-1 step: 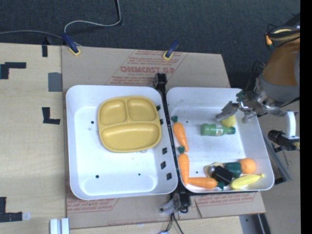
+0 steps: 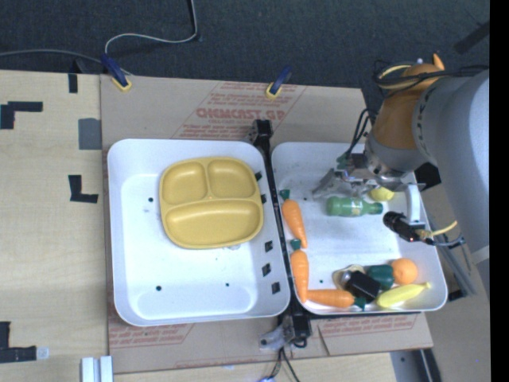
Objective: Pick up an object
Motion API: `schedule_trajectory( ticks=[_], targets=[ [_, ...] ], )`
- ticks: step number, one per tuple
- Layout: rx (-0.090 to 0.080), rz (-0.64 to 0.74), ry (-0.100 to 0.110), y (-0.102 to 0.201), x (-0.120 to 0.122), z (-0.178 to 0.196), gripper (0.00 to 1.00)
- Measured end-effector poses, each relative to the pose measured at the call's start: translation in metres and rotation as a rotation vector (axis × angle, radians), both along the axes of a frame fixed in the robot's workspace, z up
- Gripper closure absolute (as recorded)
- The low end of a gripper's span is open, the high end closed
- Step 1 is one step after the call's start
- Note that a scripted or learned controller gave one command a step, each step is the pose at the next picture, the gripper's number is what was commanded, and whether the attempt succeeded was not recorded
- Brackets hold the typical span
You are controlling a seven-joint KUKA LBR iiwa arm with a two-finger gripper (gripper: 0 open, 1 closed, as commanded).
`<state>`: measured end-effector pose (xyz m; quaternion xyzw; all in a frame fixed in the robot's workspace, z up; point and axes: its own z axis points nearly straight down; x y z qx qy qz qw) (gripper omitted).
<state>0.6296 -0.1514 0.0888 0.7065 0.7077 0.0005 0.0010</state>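
My gripper point(image 2: 348, 181) hangs low over the back half of the right bin point(image 2: 318, 156), under the grey wrist with the orange band. A green bottle point(image 2: 352, 207) lies on its side just in front of it, and a small yellow piece point(image 2: 382, 193) sits to the bottle's right, close against the gripper. Two carrots point(image 2: 294, 220) point(image 2: 300, 270) lie along the bin's left wall. A third carrot point(image 2: 328, 298), a black object point(image 2: 362, 283), a green piece point(image 2: 380, 274), an orange ball point(image 2: 405, 270) and a yellow banana shape point(image 2: 402, 294) crowd the front right corner.
The left bin point(image 2: 127, 237) holds a yellow divided plate point(image 2: 212, 200) in its back half. A black divider point(image 2: 270, 205) runs between the two bins. Cables point(image 2: 429, 231) trail from the arm over the right bin's right rim. Cardboard lies under both bins.
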Motion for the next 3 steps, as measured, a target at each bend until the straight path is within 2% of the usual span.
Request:
schedule_trajectory(
  ticks=[1, 2, 3],
  targets=[
    [-0.001, 0.001, 0.001, 0.000, 0.000, 0.009, 1.00],
    [-0.001, 0.001, 0.001, 0.000, 0.000, 0.009, 0.00],
    [-0.003, -0.001, -0.003, 0.020, -0.029, -0.002, 0.00]
  ],
)
